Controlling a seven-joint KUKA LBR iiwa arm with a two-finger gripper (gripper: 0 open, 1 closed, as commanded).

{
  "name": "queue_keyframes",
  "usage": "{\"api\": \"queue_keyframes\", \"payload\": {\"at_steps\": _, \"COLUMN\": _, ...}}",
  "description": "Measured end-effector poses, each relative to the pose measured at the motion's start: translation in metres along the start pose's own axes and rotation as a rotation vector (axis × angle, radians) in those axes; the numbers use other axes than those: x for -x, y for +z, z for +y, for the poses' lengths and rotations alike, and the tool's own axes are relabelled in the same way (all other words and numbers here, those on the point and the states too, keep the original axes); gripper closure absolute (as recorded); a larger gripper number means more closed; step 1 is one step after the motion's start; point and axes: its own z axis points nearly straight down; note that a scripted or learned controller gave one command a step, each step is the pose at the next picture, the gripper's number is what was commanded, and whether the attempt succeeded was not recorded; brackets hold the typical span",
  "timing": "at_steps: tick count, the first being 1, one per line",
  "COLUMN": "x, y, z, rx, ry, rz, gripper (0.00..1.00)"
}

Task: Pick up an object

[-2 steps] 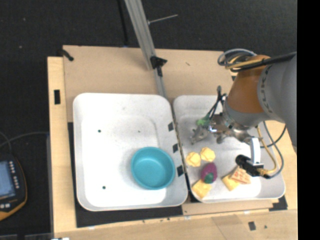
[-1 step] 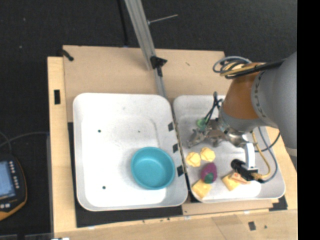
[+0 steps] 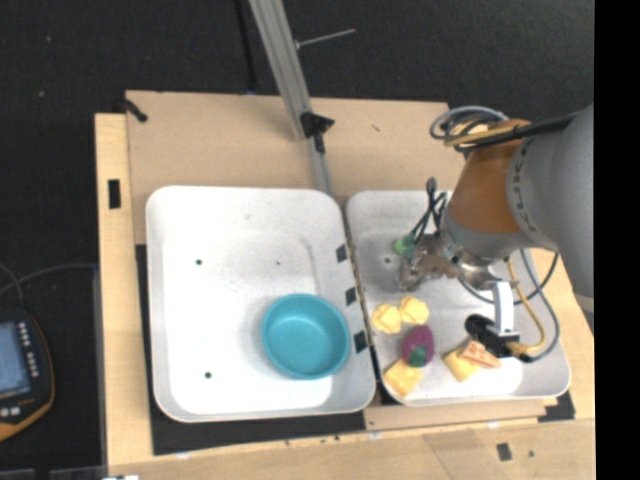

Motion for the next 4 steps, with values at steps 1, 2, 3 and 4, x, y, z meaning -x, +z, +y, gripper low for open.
{"api": "queue_keyframes", "payload": {"at_steps": 1, "x": 0.002, "y": -0.055, "z": 0.012, "rx": 0.003, "ry": -0.009, "rz": -0.001, "gripper": 1.0}}
{"api": "queue_keyframes", "payload": {"at_steps": 2, "x": -0.002, "y": -0.1, "z": 0.02, "rx": -0.002, "ry": -0.01, "rz": -0.001, "gripper": 1.0}}
{"api": "queue_keyframes", "payload": {"at_steps": 3, "x": -0.001, "y": -0.131, "z": 0.021, "rx": -0.002, "ry": -0.011, "rz": -0.001, "gripper": 1.0}}
{"api": "queue_keyframes", "payload": {"at_steps": 4, "x": -0.056, "y": -0.136, "z": 0.007, "rx": -0.003, "ry": -0.009, "rz": 0.0, "gripper": 1.0}}
